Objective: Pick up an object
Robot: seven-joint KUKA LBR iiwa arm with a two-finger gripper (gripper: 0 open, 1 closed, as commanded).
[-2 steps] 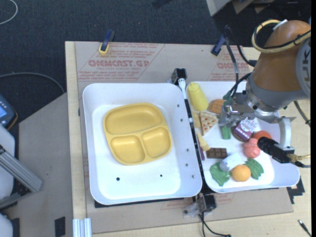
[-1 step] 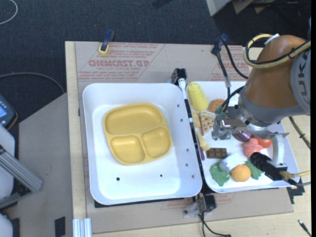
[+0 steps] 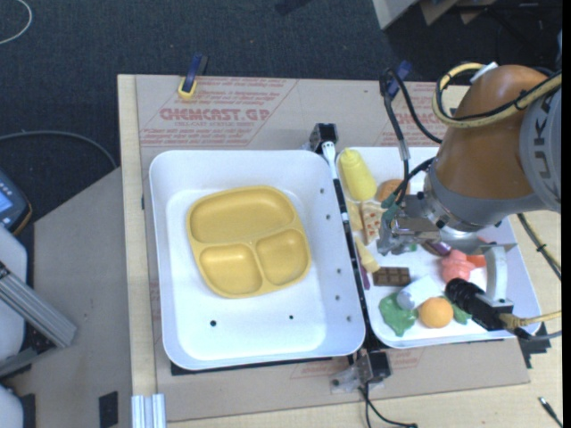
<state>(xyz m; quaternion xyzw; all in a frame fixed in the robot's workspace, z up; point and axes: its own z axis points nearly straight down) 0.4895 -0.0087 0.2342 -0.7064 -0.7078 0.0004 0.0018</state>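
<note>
The gripper [image 3: 399,232] hangs low in the right bin [image 3: 526,279]; how its jaws stand cannot be told. Just near of it lies a brown block [image 3: 391,277], then a green toy [image 3: 393,313] and an orange ball [image 3: 435,312]. A yellow banana [image 3: 358,176] lies at the far left. The left bin [image 3: 268,337] holds a yellow tray [image 3: 249,240].
</note>
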